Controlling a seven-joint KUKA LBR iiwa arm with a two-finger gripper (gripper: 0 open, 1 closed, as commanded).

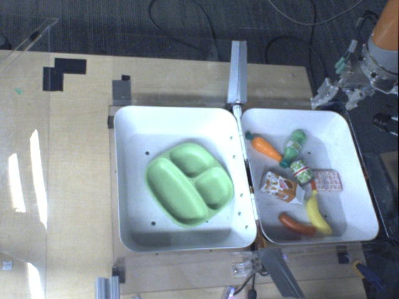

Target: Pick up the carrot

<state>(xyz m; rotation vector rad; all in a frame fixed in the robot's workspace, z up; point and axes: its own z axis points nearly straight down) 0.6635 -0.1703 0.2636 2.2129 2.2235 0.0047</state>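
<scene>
- Carrot (265,147): orange, tapered, smooth, green stub at its upper-left end; lies in right bin (349,143), upper-left part, near the divider, just left of the bottle (293,147).
- Claw (341,96): pale metal, seen above the right bin's top-right corner, outside the rim, well apart from carrot; nothing seen betw. its fingers; whether open or closed can't be told.
- Arm (383,39): grey w/ orange band, enters from upper right.
- Bottle: green, glossy, rounded cap, tilted; label end by a small carton (278,186) w/ brown/white print.
- Packet (326,180): flat, red/white, right of carton.
- Banana (317,215): yellow, curved, smooth; beside it a sausage (297,223), red-brown, long, near the bin's front wall.
- Left bin (134,136): white, shallow, rounded corners; a green tray (189,184) w/ 3 compartments, matte plastic, is set in its middle.
- Worktop (68,167): light wood; clear sheet w/ glare at left; black L-shaped mark (62,71) upper left.
- Metal bar (237,73) runs up from betw. the bins.
- Floor (124,11) beyond: dark carpet, black cables (187,11) looped on it.
</scene>
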